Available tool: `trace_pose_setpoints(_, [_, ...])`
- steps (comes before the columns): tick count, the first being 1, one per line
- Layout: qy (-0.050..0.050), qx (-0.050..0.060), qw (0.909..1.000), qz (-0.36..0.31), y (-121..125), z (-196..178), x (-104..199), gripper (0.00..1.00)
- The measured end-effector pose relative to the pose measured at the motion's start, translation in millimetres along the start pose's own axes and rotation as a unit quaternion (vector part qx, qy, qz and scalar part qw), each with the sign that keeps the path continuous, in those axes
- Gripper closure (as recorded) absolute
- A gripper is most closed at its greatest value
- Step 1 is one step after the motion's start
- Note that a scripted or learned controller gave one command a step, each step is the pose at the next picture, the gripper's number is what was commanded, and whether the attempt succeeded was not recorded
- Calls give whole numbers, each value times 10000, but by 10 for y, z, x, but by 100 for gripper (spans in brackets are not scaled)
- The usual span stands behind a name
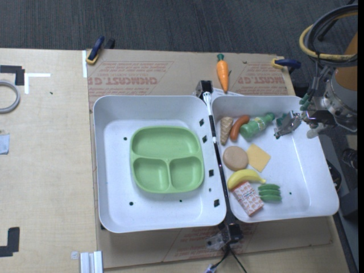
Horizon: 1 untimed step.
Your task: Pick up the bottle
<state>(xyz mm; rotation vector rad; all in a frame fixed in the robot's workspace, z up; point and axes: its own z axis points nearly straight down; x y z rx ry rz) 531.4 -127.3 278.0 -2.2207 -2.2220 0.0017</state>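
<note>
The green bottle (255,126), smooth, glossy and rounded, is seen lying on its side in the upper part of the right white bin (318,192), its cap end pointed toward the gripper (288,124). The metallic gripper is held just beside that cap end, apart from it; nothing is seen between its fingers, and their spread cannot be told. Touching the bottle's other end is a slim orange-red sausage (239,127), beside a pale bread roll (226,130). In the left bin (114,203) a matte green plate (167,160) with three rounded compartments is set.
</note>
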Motion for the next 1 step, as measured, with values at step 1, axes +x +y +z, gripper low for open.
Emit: trace_pose_setpoints(1, [-4, 1, 10000, 1, 4, -94, -3, 100])
